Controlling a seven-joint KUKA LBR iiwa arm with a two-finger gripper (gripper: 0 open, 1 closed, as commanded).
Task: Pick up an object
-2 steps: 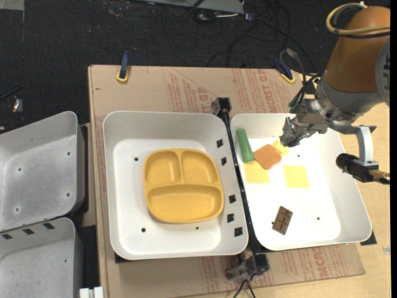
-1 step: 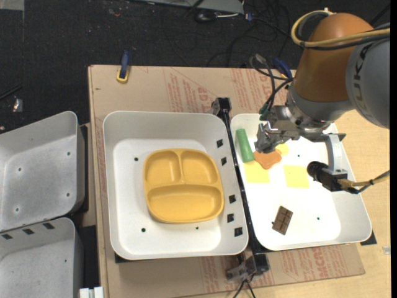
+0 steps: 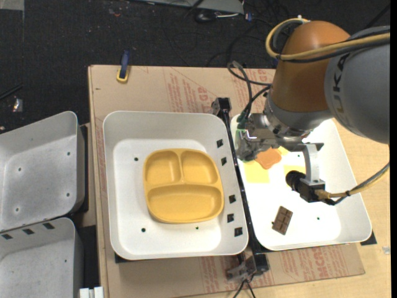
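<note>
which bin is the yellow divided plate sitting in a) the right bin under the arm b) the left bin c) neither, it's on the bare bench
b) The yellow divided plate lies flat in the middle of the left bin, while the right bin holds a brown chocolate piece, an orange piece and a yellow sheet.

Grey arm point(image 3: 366, 85), orange band point(image 3: 307, 73), yellow cable point(image 3: 298, 53)
</note>
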